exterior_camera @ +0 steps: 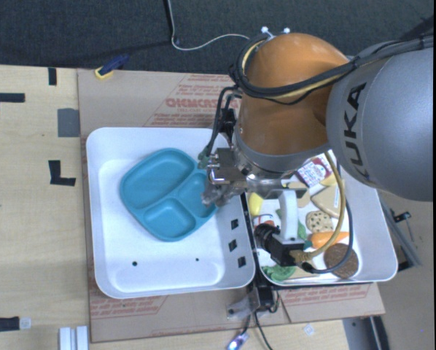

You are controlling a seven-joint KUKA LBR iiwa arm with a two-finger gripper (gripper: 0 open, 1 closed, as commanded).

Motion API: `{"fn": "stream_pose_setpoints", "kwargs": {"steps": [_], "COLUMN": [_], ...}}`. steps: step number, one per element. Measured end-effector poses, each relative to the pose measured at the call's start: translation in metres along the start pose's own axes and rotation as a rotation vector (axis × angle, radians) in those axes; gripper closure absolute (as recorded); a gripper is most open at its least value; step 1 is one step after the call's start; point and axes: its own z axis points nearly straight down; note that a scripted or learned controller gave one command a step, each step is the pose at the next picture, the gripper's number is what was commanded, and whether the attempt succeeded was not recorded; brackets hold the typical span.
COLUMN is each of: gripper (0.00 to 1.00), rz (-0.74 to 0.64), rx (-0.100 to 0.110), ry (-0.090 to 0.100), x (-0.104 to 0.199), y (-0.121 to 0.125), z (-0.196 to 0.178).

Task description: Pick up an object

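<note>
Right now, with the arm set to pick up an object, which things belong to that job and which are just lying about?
Job: blue divided plate in the left bin; brown disc, orange piece, speckled cracker, green piece in the right bin.
Lying about: white cable, blue-and-yellow clip, cardboard sheet under the bins.

The grey arm [393, 115] reaches in from the right, its orange band [291, 86] above the wrist. The gripper [216, 179] hangs low at its end, pointing down.
</note>
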Motion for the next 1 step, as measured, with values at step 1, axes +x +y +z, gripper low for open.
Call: {"fn": "stream_pose_setpoints", "kwargs": {"steps": [1], "gripper": [1.0], "rz": [-0.01], "rx": [-0.017], "ry": [0.007], "x": [0.0503], "y": [0.0001], "z": [-0.1072]}}
